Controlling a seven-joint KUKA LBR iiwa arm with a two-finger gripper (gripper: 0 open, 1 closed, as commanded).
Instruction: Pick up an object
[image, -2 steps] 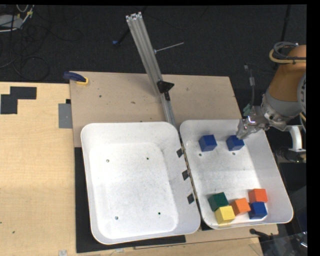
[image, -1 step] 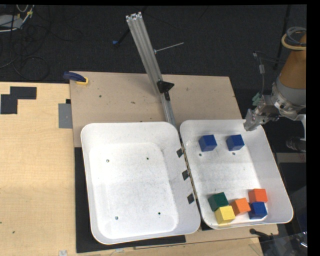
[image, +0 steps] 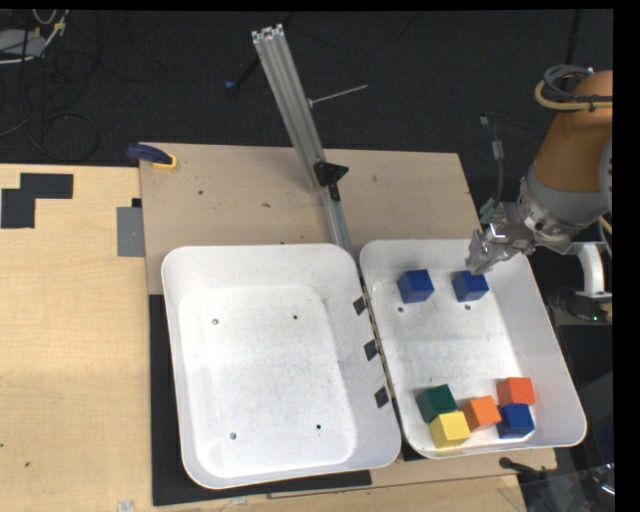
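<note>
Over on the right bin (image: 560, 370), the arm (image: 570, 160) has its pincer (image: 483, 256) hanging right at the top edge of a blue cube (image: 470, 287), near the bin's far end. Looks like it's touching or just above that cube, but honestly the angle makes it hard to say which. Same goes for the pincer itself: it's small and blurry from up here, so whether it's apart or together can't be told, and nothing shows the cube actually clamped.

So progress-wise: the approach seems done, the grab is not confirmed, and the lift hasn't happened, since the cube sits flat on the bin floor. Most of the real work is probably left.

A second blue cube (image: 415, 285) sits just beside the first one, a bit apart, so there's some room to work without knocking it. Down at the near end of the same bin there's a tight little cluster: a green cube (image: 435, 401), a yellow cube (image: 450, 428), an orange cube (image: 482, 411), a red-orange cube (image: 516, 390) and another small blue cube (image: 516, 420), well apart from the pincer.

The left bin (image: 175, 300) sits alongside on the tabletop (image: 240, 190).
</note>
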